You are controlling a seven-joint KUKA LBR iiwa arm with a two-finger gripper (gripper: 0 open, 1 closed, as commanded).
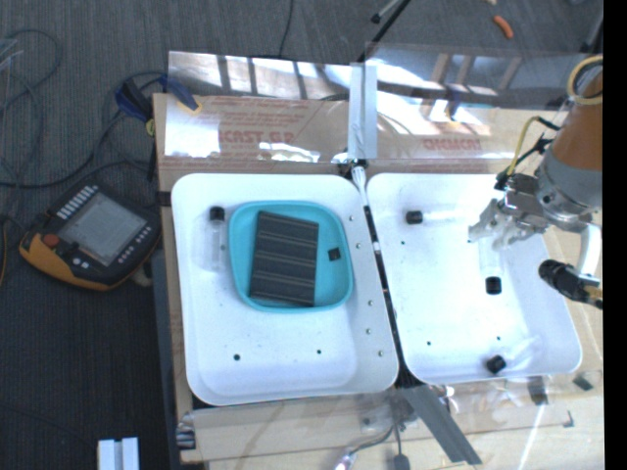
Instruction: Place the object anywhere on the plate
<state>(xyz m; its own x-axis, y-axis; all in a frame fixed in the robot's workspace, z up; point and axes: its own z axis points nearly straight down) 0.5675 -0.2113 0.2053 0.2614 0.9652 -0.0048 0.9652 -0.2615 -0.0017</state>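
counts on the bench and around it

two white bins: the left bin (pixel 196 351) and the right bin (pixel 441 351). one teal plate (pixel 240 253) in the left bin, bearing one dark ribbed block (pixel 284 258) and one small black cube (pixel 334 255) at the block's 3 o'clock. one clear tube with a black cap (pixel 215 233) at the plate's 9 o'clock. three small black pieces in the right bin: one (pixel 413 217) at its 11 o'clock, one (pixel 493 285) near the middle, one (pixel 496 364) at 5 o'clock. one arm with one gripper (pixel 509 225). one teach pendant (pixel 93 235) on the floor, at 9 o'clock of the bins.
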